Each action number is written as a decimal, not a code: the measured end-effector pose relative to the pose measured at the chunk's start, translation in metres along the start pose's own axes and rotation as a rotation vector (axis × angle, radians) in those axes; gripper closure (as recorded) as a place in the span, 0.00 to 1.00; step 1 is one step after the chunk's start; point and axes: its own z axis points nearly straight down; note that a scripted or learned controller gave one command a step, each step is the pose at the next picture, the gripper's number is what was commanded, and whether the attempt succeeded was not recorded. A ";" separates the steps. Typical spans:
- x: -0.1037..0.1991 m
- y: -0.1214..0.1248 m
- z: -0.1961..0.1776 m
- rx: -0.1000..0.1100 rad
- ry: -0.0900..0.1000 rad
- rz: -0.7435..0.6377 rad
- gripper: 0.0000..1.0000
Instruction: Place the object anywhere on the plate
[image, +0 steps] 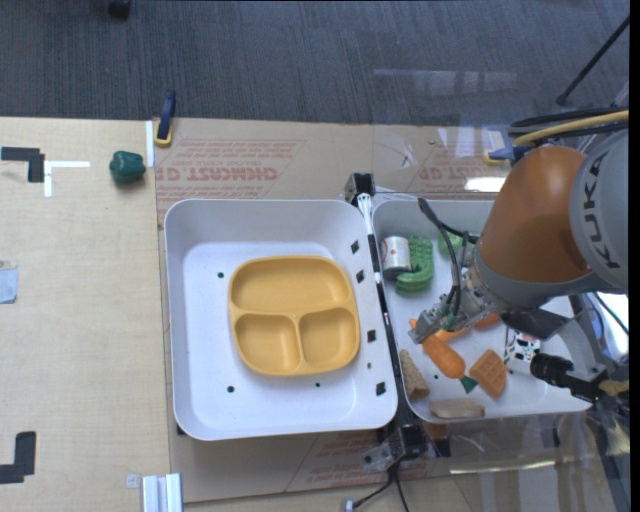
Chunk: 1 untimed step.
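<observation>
Orange plastic carrot (444, 354) looks like the likely target, lying in the right bin (560, 402) right under the claw (437, 322), beside a waffle-looking piece (489, 371) and a cork-like stick (413, 373). It's probably light, rigid and a bit slick (toy food usually is), so I'd pinch it across the fat middle, not the tapered tip. The yellow plate (294, 313) sits in the left bin (190, 330), three compartments, nothing on it yet. Honestly can't tell whether the claw is gripping anything or how it's set, since the arm's big orange-banded wrist (535, 230) covers most of it. A green toy (414, 266) with a silver can (395, 254) is half tucked behind cables too.
</observation>
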 end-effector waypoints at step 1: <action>0.039 0.082 -0.038 0.002 0.000 -0.213 1.00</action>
